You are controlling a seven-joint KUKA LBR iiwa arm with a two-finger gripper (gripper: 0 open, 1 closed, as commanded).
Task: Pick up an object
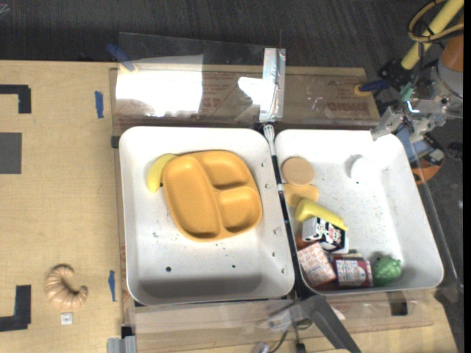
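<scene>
Nearest the lens, along the bottom edge, a grey bracket (324, 326) juts up at the seam between the two bins, its lower part cut off by the frame. Left of it on the desk (51, 197) lies a small curled tan object (66, 285), shaped like a croissant or shell — too blurred to name.

Further in, the left bin (140, 256) carries an orange divided tray (211, 194), turned at a slant; a yellow piece (155, 170) peeks out from under its left rim, mostly hidden.

Beside it, the right bin (412, 219) holds a cluster along its left and bottom sides: a tan round disc (297, 170) near the top left, a yellow block (301, 193) just below it, a yellow banana-like piece (319, 213) touching a black-and-white packet (324, 232), then a pinkish wrapped packet (316, 263), a dark red can or packet (352, 271) lying on its side, and a green lumpy object (387, 268) at the lower right. Their labels cannot be read. A faint pale shape (360, 166) near the bin's top is hard to tell from the white floor.

At the upper right the gripper (401, 118) hangs over the bin's far corner, well apart from the objects — whether its jaws are apart or together I cannot tell amid cables (434, 17) and glare. A clear plastic sheet (199, 87) behind the bins reflects light.
</scene>
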